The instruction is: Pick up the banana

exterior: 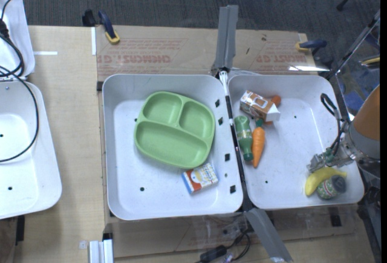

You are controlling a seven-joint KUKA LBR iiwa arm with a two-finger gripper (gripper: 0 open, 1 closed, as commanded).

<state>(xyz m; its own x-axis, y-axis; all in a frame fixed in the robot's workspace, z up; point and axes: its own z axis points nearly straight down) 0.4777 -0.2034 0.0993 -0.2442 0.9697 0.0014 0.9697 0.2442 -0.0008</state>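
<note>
The approach is under way: the metal two-finger gripper (325,162), its state untellable, is poised just above the curved yellow banana (318,182); descent and closing are needed.

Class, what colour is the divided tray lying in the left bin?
Light green; the divided tray shows best in the overhead camera view.

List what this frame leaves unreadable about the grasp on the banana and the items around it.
- Gripper: too small and blurred in the camera view to tell how it stands against the banana.
- Round object beside the banana: too blurred to identify.
- Arm: cut off by the frame's right edge.
- Carton: covers most of an orange item behind it.
- Small box by the green tray: print too small to read.
</note>
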